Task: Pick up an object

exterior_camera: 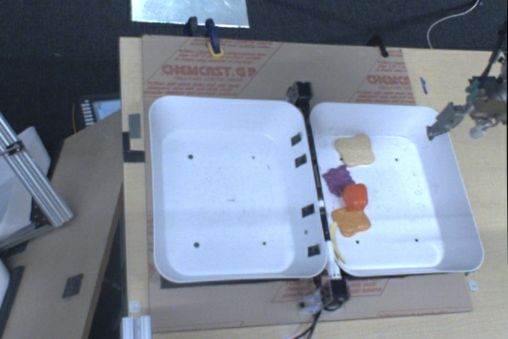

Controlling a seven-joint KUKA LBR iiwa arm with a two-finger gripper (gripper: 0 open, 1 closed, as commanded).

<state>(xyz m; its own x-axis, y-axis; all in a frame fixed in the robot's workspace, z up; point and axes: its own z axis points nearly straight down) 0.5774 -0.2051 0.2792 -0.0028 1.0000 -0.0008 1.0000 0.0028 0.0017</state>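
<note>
My gripper (pixel 464 119) hovers over the right bin (pixel 444 194) at its far right rim; I cannot tell its state. Candidates cluster at the bin's left side: cream piece (pixel 354 150), purple piece (pixel 338 179), red piece (pixel 355 196), orange piece (pixel 352 221). I'd target the cream one, since it lies apart from the touching trio, and descend straight down.

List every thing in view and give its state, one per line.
gripper: above the right bin's far right rim, holding nothing.
cream piece: lying flat in the right bin, apart from the others.
purple piece: lying against the red piece.
red piece: lying between purple and orange.
orange piece: lying flat, touching the red piece.
left bin: sitting beside the right bin.
</note>
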